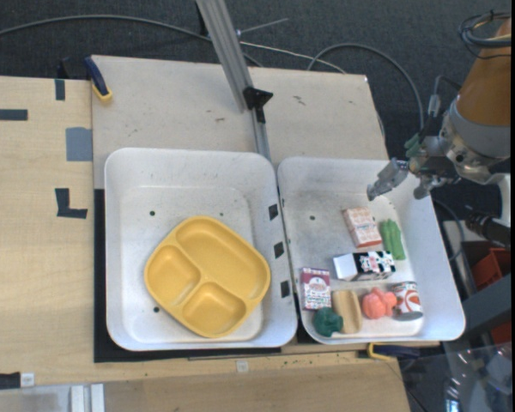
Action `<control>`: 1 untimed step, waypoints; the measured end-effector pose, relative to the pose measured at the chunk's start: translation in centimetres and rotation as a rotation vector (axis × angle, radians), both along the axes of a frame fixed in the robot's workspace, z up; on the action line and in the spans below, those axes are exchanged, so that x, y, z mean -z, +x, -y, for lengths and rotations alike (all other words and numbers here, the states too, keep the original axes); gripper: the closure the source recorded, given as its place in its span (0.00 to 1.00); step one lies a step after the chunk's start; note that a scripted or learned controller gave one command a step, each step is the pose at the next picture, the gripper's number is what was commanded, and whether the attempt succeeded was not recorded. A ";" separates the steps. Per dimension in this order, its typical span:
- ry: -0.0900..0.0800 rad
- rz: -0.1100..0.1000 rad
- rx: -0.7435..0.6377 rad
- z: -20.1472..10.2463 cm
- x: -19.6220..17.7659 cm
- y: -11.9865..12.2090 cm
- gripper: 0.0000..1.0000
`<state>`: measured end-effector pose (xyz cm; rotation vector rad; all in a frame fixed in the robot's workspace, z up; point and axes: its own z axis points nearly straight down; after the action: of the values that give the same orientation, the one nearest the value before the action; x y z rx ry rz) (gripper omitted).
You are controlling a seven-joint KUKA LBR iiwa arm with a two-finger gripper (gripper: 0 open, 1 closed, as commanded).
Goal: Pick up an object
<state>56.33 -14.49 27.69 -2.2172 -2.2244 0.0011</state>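
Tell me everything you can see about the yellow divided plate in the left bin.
The yellow divided plastic plate looks like smooth, glossy plastic, roughly square with rounded corners and a raised rim. Ridges split it into three compartments, two smaller and one larger. It lies flat, turned diagonally, on the floor of the left white bin, toward the front, touching nothing else.

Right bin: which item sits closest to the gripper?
The small orange-and-white box at the top of the cluster in the right bin. It lies just below the gripper; the green stick and the rest sit farther down.
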 end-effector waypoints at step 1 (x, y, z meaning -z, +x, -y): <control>0.000 0.000 0.000 0.0 0.0 0.0 0.00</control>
<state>56.33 -14.49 27.70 -2.2176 -2.2240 0.0007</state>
